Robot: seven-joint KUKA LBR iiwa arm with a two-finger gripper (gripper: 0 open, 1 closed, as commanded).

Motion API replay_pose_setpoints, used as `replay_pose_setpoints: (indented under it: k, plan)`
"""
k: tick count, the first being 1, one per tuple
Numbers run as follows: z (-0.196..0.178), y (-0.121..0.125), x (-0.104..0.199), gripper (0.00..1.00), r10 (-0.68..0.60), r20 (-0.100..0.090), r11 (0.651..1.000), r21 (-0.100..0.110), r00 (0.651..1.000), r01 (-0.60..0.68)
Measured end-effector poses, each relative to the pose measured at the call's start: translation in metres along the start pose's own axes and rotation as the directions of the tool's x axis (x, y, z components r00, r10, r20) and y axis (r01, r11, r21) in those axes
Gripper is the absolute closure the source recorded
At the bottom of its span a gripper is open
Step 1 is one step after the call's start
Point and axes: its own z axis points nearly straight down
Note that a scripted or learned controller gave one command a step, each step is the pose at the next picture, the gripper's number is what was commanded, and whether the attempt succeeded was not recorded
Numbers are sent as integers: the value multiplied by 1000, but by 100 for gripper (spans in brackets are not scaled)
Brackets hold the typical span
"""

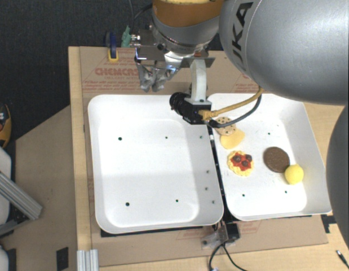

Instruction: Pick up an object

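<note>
Nearest, on the bench, the right bin (309, 134) carries all the candidates: a yellow ball (294, 174) by its near right side, a brown round cookie (275, 158) just beside it, a tart with red topping (240, 164) toward the divider, and a pale biscuit (231, 135) farther back. Left bin (146, 168) holds nothing to grasp. Farther off, the pincer (153, 82) hangs past the left bin's far rim, over cardboard; whether it is spread or closed I cannot tell, and nothing shows between its tips. Judgement: every object lies toward the viewer and to the right of the pincer, across the divider; the pale biscuit is closest.
</note>
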Motion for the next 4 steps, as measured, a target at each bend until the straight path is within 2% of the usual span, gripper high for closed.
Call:
replay_pose_setpoints:
  k: [1, 2, 3, 4]
  plan:
    - [86, -40, -1, 100, 8, 10, 1000, 22, 1000, -8]
    - [70, -37, -1, 100, 8, 6, 1000, 9, 1000, -8]
    - [63, -41, -1, 100, 7, 5, 1000, 7, 1000, -7]
    - [35, -57, 0, 100, 6, 4, 1000, 5, 1000, -6]
